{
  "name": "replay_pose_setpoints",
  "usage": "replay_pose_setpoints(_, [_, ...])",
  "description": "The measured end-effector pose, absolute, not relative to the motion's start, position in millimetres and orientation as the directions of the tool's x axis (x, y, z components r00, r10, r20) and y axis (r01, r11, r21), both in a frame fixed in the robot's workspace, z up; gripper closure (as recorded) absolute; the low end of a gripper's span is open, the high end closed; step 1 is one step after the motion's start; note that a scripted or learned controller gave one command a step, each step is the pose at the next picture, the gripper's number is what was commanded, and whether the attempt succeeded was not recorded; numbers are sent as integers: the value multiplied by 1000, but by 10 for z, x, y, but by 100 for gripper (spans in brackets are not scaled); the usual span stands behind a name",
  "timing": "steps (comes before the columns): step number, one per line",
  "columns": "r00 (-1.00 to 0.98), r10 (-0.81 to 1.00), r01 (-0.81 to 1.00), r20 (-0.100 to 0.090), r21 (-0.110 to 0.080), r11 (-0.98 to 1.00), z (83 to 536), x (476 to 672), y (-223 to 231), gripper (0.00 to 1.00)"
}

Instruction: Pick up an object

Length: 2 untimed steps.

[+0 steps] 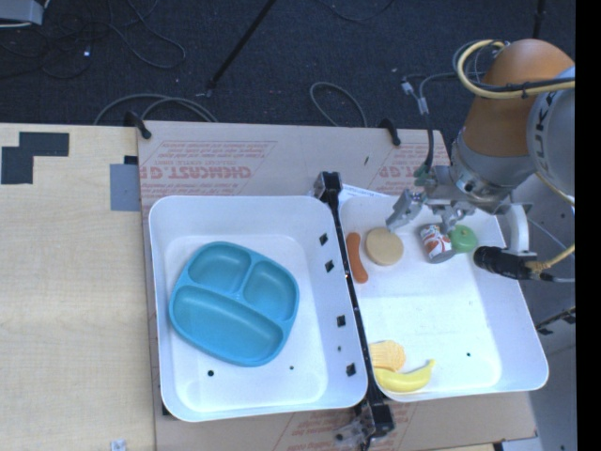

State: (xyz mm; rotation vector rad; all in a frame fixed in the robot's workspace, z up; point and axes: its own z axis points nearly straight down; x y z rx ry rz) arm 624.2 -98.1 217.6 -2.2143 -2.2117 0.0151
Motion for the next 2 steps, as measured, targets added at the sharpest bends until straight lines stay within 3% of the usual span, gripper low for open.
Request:
replay_pose_setpoints(1, [0, 1000, 1000, 1, -4, 0, 2243, 6264, -981, 0])
replay_pose_setpoints(2, [0, 1000, 1000, 1, -9, 0, 1797, 6234, -945, 0])
